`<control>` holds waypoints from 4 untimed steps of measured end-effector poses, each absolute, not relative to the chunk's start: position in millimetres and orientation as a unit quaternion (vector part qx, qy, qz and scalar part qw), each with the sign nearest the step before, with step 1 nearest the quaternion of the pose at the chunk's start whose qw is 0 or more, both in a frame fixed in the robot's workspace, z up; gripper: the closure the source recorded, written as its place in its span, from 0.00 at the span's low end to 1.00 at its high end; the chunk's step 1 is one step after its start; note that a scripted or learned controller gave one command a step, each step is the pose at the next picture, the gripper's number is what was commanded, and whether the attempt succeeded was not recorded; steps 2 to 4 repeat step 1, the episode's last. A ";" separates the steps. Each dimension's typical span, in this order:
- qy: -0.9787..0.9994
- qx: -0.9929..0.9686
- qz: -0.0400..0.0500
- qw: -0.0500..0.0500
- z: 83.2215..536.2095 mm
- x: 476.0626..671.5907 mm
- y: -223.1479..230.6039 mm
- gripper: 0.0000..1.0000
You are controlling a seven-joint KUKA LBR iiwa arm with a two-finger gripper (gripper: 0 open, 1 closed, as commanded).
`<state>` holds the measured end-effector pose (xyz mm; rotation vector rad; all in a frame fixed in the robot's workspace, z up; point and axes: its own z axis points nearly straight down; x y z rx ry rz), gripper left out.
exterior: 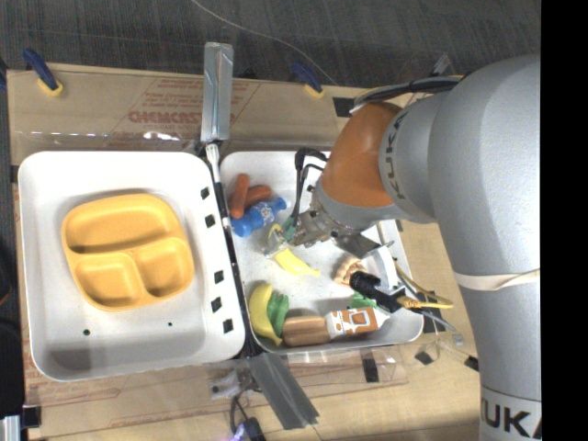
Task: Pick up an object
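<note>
Nearest the camera, along the right bin's (241,177) front wall, lie a yellow-green toy (267,308), a brown sausage (303,328) and a small bottle (355,322). A yellow wedge (296,262) lies mid-bin. The gripper (292,232) sits low just beyond it; whether it is spread or closed, I cannot tell. Beyond lie a blue toy (256,216) and hot dog (248,191). The left bin (37,246) holds a yellow tray (127,249).

Yellow tray (129,246) (three compartments), white bins (41,182), blue toy (257,217), orange-banded arm (432,154)
</note>
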<state>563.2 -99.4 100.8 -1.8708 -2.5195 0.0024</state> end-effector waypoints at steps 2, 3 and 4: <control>-0.751 -0.660 -0.002 -0.002 235.1 576.8 -32.6 1.00; -0.751 -0.660 -0.002 -0.002 235.1 576.8 -32.6 1.00; -0.751 -0.660 -0.002 -0.002 235.1 576.8 -32.6 1.00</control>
